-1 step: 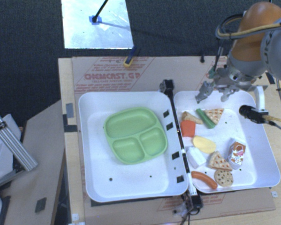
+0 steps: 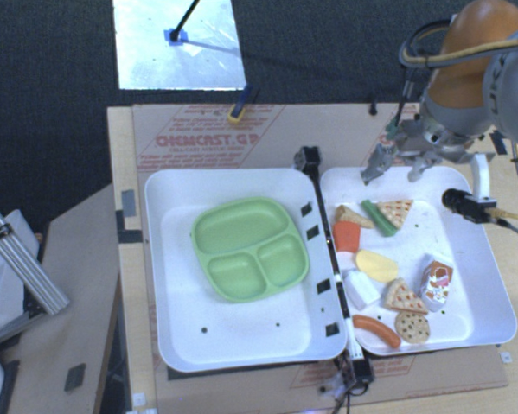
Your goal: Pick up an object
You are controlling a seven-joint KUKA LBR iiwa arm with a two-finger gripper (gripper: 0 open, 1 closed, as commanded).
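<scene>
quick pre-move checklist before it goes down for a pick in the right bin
1. End effector over the right bin: ok, it sits above the bin's far edge.
2. End effector carrying nothing: ok, nothing shows between its fingers.
3. Target directly below: not ok, the nearest items, the green stick and pizza slice, lie nearer the camera than the end effector.
4. Targets apart enough to grasp: not ok, most of the food pieces touch or overlap.
5. Green tray out of the path: ok, it lies in the left bin.
</scene>
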